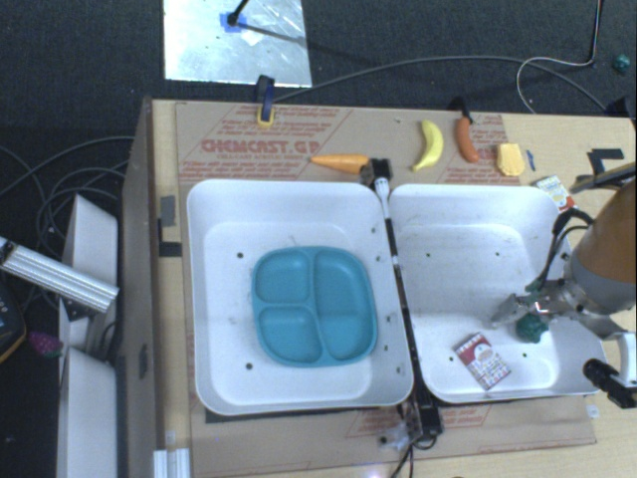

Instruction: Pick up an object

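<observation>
**Hand over right bin**

Blue divided plate (pixel 315 304) in the left bin (pixel 214 217). In the right bin (pixel 468 217), red-and-white packet (pixel 483 359) lying left of and below the hand (pixel 518 312); small green object (pixel 531 329) touching the hand. Finger spread impossible to tell.

I see a tray (pixel 315 304) in the left bin (pixel 214 217). In the right bin (pixel 468 217), a packet (pixel 482 359) lies near the front, the gripper (pixel 520 310) just behind it.
</observation>
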